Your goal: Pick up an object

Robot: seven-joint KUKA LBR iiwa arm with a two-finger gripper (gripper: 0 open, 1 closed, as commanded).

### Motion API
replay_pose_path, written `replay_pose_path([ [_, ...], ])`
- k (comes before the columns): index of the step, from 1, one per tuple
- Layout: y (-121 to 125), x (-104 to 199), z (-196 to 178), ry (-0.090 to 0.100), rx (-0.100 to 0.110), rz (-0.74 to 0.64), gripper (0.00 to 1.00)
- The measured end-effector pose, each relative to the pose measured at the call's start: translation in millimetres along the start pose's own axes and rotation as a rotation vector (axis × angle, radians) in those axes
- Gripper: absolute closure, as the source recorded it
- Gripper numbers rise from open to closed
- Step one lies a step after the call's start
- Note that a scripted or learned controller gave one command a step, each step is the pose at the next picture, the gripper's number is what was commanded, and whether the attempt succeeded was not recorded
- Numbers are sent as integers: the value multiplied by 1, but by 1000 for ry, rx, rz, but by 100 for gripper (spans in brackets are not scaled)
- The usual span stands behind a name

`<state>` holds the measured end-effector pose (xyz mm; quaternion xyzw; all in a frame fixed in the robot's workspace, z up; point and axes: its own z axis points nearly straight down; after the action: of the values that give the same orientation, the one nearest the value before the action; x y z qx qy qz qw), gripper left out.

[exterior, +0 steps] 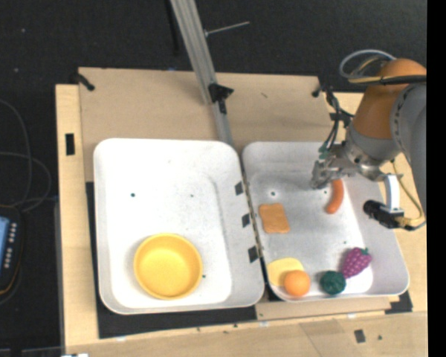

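The gripper [325, 173] hangs low over the right bin [305, 162]; whether it is parted or closed, I cannot tell. The orange carrot [334, 197], perhaps a sausage, lies just beside and below-right, long axis near upright in view.

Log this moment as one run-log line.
arm: over right bin | hand: beside orange sausage, grip unclear | left bin: yellow bowl | pick: unconfirmed

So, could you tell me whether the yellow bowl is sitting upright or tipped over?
Upright. The yellow bowl rests in the left bin with its round opening facing up, rim and inside visible.
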<state>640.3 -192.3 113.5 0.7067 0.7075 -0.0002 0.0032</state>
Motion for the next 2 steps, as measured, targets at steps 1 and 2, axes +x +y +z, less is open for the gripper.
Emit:
replay_pose_path([
  [1,7,3,-63,3,-4,-2,100],
  [2,8,2,-97,4,-1,-4,100],
])
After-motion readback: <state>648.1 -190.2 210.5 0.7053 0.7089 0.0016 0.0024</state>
